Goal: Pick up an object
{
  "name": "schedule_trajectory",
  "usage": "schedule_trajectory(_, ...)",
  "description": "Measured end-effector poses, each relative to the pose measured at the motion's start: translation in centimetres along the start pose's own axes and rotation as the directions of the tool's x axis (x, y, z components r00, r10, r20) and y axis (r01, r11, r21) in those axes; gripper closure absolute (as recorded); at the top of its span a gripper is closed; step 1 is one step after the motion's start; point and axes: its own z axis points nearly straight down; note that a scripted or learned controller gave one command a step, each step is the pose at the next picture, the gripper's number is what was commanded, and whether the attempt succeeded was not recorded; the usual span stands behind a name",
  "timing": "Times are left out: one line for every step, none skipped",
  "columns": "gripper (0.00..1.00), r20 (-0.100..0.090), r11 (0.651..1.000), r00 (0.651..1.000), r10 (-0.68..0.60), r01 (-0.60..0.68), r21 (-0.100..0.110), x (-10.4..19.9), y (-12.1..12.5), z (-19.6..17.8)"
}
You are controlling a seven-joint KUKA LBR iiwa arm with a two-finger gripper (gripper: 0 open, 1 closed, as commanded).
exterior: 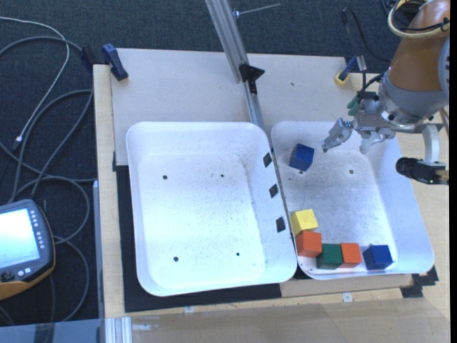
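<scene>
My gripper (351, 140) hangs over the back of the right bin (400, 206), its two fingers spread apart with nothing between them. A blue cube (302, 156) lies on the bin floor to the left of the gripper, a short way off. Along the bin's front edge sit a yellow cube (305, 220), an orange cube (309, 244), a green cube (330, 255), a second orange cube (350, 253) and another blue cube (378, 256).
The left bin (193, 206) stands beside the right one. A metal pole (227, 34) slants up from between the bins at the back. Blue clamps (114, 61) sit on the bench's far corners. A pendant (21, 245) lies at the far left.
</scene>
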Motion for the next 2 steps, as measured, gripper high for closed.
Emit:
schedule_trajectory(0.00,0.000,1.000,1.000,-0.003,0.003,0.003,3.5,5.2,10.0)
schedule_trajectory(0.00,0.001,1.000,1.000,-0.001,0.001,0.002,4.1,6.0,11.9)
